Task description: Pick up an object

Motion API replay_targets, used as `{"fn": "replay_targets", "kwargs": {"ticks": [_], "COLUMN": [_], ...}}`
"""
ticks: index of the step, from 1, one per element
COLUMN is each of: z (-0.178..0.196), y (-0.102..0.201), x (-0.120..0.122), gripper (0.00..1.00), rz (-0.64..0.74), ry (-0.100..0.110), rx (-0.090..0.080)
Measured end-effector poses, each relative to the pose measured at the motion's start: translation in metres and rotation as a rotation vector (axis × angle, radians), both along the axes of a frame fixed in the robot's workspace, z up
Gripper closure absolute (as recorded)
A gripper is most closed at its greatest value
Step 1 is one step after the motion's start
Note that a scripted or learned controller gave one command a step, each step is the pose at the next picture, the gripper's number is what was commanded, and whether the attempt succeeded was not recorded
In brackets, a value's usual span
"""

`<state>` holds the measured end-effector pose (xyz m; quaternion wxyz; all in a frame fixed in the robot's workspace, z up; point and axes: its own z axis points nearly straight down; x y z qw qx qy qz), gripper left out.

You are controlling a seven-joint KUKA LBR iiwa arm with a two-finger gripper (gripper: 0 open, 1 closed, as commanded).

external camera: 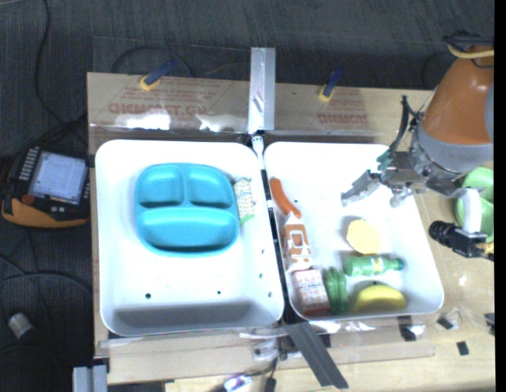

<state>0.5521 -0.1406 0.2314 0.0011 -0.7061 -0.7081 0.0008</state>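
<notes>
Tray (188, 207), blue and sectioned, is lying in the left bin (114, 300); ketchup bottle (295, 247), green bottle (369, 265), yellow disc (364, 236) and banana (379, 298) are crowding the right bin (318, 166). Gripper (375, 183) is hovering above that bin's upper right, fingers spread and carrying nothing. Pick is not yet begun; descent and grasp are remaining.

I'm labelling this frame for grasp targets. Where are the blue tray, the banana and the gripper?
Blue tray (188, 205), camera view, lower compartment.
Banana (379, 298), camera view, mid-body.
Gripper (357, 189), camera view, between fingertips.
</notes>
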Motion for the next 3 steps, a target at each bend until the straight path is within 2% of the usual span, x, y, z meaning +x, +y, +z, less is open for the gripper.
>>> {"fn": "replay_targets", "kwargs": {"ticks": [1,2,3], "z": [-0.086,-0.136,-0.129], "y": [-0.043,-0.07,-0.073], "x": [-0.02,-0.004,-0.006], "gripper": [0.0,0.0,1.0], "rz": [0.135,0.136,0.133], "ry": [0.0,-0.005,0.0], "rx": [0.001,0.005,0.003]}}
